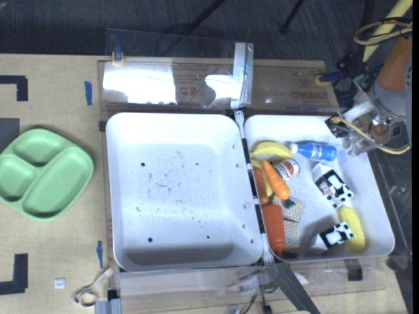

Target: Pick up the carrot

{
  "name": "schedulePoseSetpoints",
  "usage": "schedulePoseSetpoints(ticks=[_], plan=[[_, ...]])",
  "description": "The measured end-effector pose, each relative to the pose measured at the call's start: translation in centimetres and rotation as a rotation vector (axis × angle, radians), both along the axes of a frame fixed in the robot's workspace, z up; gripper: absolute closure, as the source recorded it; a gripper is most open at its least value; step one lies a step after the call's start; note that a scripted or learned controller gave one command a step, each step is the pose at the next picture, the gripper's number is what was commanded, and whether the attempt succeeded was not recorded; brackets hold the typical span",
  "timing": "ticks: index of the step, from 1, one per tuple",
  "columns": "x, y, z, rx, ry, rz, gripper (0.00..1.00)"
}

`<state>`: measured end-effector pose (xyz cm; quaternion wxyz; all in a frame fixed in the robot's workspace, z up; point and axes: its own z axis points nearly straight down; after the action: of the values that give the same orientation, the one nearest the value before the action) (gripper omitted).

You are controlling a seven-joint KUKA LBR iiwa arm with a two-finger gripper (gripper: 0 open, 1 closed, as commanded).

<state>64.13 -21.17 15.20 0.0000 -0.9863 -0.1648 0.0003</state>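
Dark carpet and cable-strewn stands lay behind the wooden table [59, 84], and at the right bin's [383, 231] far right corner hung the jaws [350, 133], too cluttered by wires to tell whether they stood open or closed. Well off from them, across a blue-capped bottle [315, 152] and a banana [271, 150], the carrot [277, 182] lay against the bin's opposite wall. A grab might fail because a red vegetable [273, 224] and a can [287, 169] crowded it; its lower end was hard to separate from them.
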Motion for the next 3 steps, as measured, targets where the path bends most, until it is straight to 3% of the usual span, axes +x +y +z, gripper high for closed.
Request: schedulePoseSetpoints(ticks=[1,2,3], plan=[[-0.8,0.8,3.1,0.001,-0.001,-0.129,1.0],[0.0,-0.2,11.4,0.0,-0.001,0.09,1.0],[1.5,-0.7,5.4,0.002,0.003,-0.08,1.0]])
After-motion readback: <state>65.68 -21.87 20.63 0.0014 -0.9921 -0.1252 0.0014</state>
